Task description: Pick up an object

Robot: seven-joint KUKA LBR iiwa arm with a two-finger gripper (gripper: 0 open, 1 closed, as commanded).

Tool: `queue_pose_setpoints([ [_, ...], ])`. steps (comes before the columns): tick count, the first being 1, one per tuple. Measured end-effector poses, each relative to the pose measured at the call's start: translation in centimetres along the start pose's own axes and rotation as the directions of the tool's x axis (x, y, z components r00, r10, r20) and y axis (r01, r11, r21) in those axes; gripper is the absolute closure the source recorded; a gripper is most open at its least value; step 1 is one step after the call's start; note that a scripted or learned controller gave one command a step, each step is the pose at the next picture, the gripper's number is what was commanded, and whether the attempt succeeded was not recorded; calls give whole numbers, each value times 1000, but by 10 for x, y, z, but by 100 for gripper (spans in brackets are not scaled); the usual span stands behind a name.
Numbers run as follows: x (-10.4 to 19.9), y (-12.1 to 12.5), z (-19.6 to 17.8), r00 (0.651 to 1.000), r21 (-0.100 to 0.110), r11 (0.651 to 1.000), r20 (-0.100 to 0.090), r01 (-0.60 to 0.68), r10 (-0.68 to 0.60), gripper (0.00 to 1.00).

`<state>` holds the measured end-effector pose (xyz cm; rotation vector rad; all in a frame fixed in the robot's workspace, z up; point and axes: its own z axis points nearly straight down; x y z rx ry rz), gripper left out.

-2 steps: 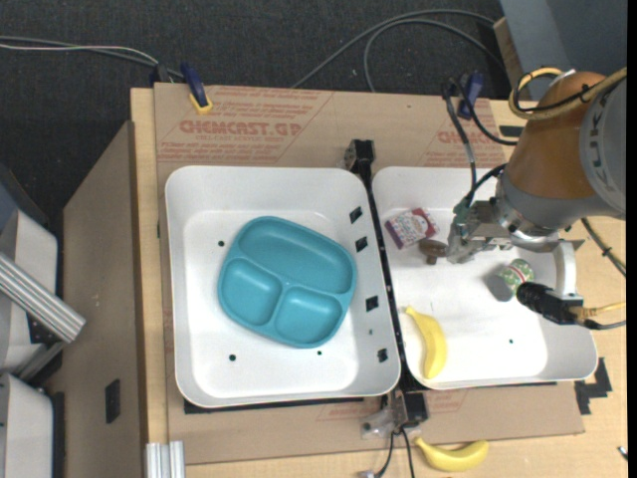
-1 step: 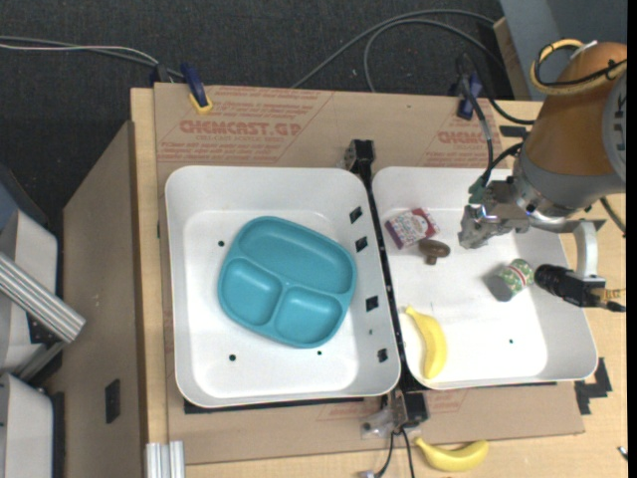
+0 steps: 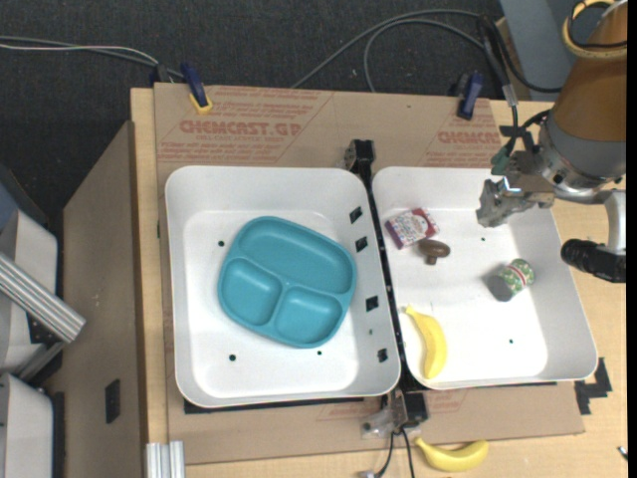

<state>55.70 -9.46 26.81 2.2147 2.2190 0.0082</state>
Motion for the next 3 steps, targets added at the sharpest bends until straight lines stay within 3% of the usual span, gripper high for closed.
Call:
queue_pose_setpoints([
  [3,148,68,21,1000,6,1000,-2,4,-4,100],
])
